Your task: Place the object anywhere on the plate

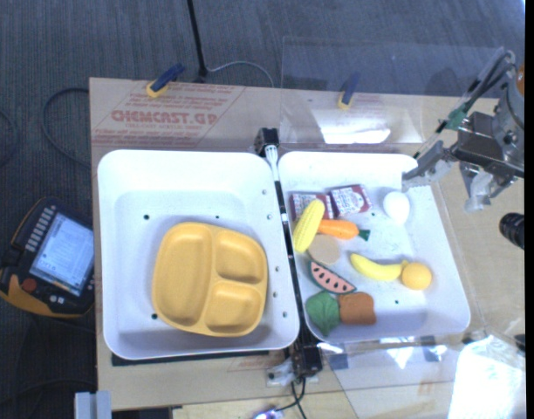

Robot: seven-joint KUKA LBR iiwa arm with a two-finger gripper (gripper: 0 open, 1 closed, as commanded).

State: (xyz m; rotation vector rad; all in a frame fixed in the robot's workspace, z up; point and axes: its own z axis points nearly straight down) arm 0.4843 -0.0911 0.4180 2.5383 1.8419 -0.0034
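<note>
Toy foods are gathered in the right bin (pixel 441 260), which is taken as the landmark: a corn cob (pixel 308 223), a carrot (pixel 338 230), an egg (pixel 395 205), a banana (pixel 374 268), a lemon (pixel 415 275), a watermelon slice (pixel 329 278) and two red packets (pixel 332 202) are seen inside it. Just left of that bin, a yellow divided plate (pixel 210 278) is set in the left bin (pixel 127 234), both bins on the desk. Beyond the bin's upper right corner, the gripper (pixel 476 182) is seen above the desk; whether it is spread or pressed together cannot be told.

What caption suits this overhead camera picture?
Yellow plate in left bin, toy foods in right bin; gripper at right.
</note>
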